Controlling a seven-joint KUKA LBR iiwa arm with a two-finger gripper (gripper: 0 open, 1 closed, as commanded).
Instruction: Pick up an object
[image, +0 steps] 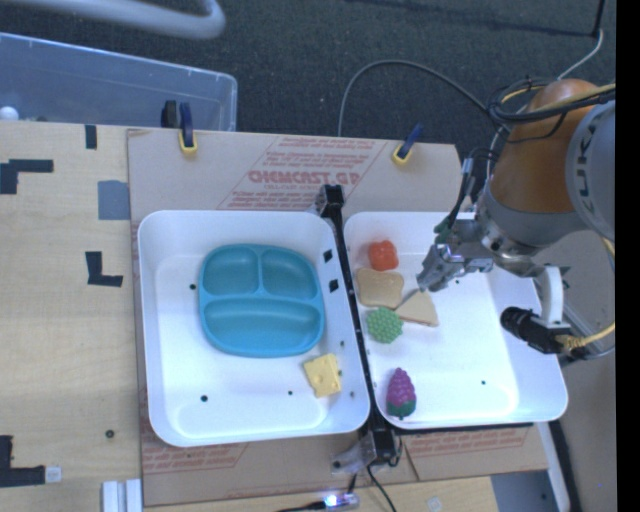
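Gripper (437, 272) hung low in the right bin (500, 400), just above a tan wedge (420, 310) near a bread slice (379, 288), tomato (382, 255) and green ball (384, 325); its state couldn't be made out.

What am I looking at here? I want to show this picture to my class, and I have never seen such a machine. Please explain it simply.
This is one camera fixed above a workbench, looking down at a slant. The grey and orange machine on the right is a robot arm; its gripper, a two-fingered hand, hangs low over the right bin. Two shallow white bins sit side by side. The left bin holds a blue divided plate and a yellow cheese piece. The right bin holds toy food: a red-orange piece, a slice of bread, a tan wedge, a green piece and purple grapes. I cannot see anything gripped.
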